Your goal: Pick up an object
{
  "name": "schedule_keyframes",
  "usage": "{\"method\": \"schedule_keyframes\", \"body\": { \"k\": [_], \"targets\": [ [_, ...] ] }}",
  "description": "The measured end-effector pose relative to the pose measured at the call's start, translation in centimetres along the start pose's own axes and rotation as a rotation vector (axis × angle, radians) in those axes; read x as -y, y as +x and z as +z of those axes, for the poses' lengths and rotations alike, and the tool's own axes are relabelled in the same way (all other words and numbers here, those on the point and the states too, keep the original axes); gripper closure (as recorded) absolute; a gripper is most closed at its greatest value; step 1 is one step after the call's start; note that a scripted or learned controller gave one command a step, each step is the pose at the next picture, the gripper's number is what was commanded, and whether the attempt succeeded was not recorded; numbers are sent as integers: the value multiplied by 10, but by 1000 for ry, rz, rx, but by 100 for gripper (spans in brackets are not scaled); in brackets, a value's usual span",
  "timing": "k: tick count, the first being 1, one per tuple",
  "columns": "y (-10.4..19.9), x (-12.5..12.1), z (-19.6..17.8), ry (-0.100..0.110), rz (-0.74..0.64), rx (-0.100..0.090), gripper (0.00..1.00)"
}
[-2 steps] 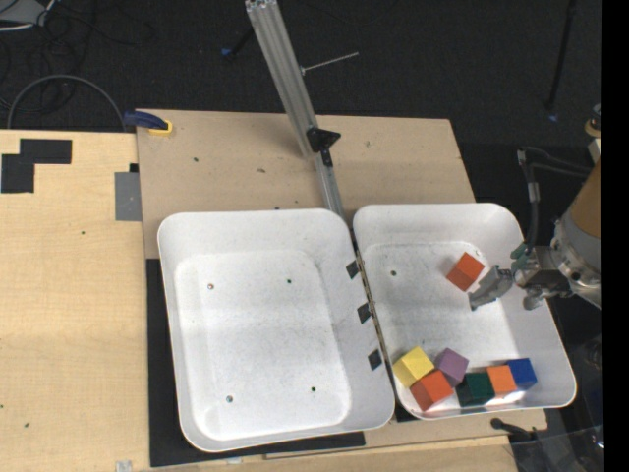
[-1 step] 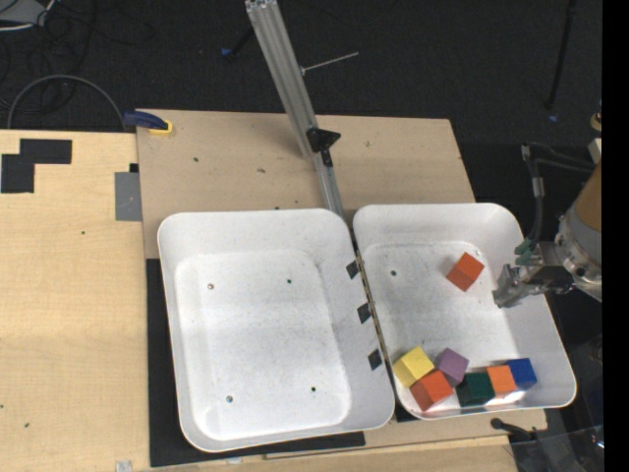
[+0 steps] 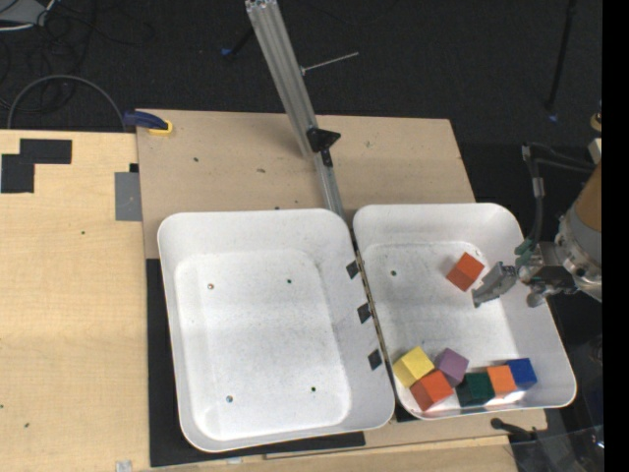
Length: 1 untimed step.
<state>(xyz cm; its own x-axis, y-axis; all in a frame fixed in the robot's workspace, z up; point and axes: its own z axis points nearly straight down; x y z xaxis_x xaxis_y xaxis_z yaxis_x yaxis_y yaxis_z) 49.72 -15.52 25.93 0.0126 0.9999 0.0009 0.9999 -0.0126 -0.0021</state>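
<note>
Orange cube (image 3: pixel 465 270) lay tilted in the right bin (image 3: pixel 432 226), near its far right part, free of the gripper (image 3: pixel 512 285) just beside it, whose fingers stood spread apart with nothing between them. Six more coloured blocks (image 3: pixel 462 378) clustered along the near edge.

A robotics lab: plywood bench (image 3: pixel 295 165), aluminium strut (image 3: pixel 290 77), loose cables (image 3: pixel 39 91).
</note>
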Motion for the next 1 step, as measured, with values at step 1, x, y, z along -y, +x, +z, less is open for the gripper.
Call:
{"method": "schedule_keyframes", "body": {
  "k": [1],
  "targets": [
    [26,8,0,2,-16,-1,0]
  ]
}}
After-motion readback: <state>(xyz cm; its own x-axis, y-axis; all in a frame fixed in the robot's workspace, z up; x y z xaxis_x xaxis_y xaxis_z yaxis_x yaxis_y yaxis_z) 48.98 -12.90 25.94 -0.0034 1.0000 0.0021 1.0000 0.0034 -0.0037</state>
